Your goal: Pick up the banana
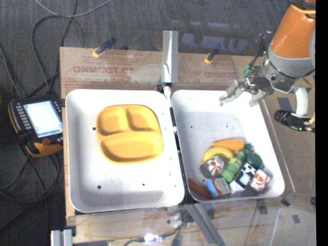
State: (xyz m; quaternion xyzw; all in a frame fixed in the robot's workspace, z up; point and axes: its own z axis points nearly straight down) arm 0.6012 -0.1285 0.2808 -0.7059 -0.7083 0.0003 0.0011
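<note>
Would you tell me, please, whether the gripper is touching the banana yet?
Apart. The camera view shows the gripper over the right bin's far edge, with bare white floor between it and the banana.

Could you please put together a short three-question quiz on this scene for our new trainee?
1. True or false: the banana lies in the bin on the camera view's left.
2. Which object sits in the left bin? A) a green bottle B) a yellow sectioned tray C) a carrot
3. Fill in: the end effector is open and hovers over the right bin's ____ end, apart from the pile of objects.

Key
1. False: it lies in the right bin, in the pile by the carrot and the green bottle.
2. B, the yellow sectioned tray.
3. Far.
</note>
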